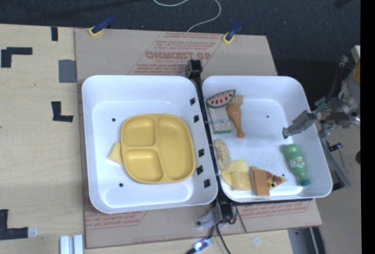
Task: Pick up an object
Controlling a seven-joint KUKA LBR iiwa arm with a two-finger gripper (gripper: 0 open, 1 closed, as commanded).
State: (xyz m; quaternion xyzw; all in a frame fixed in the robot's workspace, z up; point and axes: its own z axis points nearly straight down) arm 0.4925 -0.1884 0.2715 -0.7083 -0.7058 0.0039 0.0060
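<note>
Rightmost, the gripper (296, 127) hangs over the right rim of the right bin (275, 90); whether it is parted or closed cannot be told, and nothing is seen in its hold. Just below it, a green bottle (296, 163) lies along that bin's right wall. Along the bin's front lie a pizza slice (265, 180) and yellow cheese pieces (237, 173); against its left wall, from rear to front, lie a watermelon slice (221, 98), a small printed packet (221, 121) with a drumstick (236, 117) beside it, and a pale pastry-like piece (222, 153). Left of these, the left bin (99, 94) holds a yellow divided plate (157, 148), which overlaps a pale yellow wedge (115, 153).
</note>
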